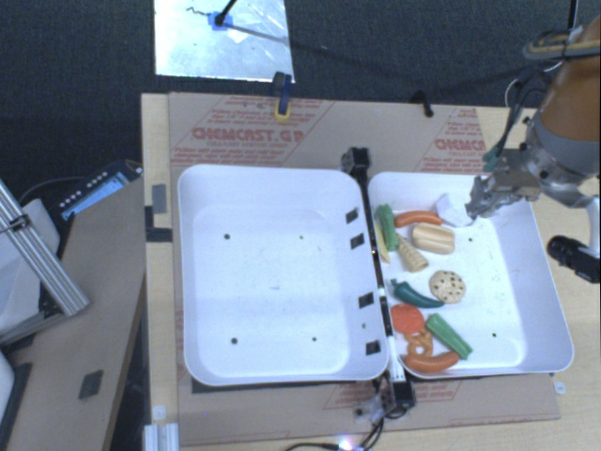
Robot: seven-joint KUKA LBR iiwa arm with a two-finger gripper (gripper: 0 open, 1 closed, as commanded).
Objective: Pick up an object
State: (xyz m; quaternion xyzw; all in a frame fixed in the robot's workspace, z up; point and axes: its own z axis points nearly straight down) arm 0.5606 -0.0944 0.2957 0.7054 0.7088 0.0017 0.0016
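The gripper (481, 201) hangs low over the upper part of the right bin (526, 280), its tip just beside a small white object (453, 212) that lies near the bin's upper wall. Whether that tip is spread or closed I cannot tell, and nothing is visibly held in it, so the pick looks not yet made.

Taking the white object as the landmark: a bread-coloured roll (433, 240) lies just below it, an orange carrot-like piece (416, 219) sits to its left, and a green pod (386, 225) lies further left along the divider. A round cookie (447, 286) rests below the roll, with more green and orange toy food well below that, near the bin's lower corner.

All pieces appear to rest on the bin floor. What remains, by my judgement, is the whole grasp: closing on an item and lifting it clear. The left bin (272, 271) stands beside it on the desk (310, 120).
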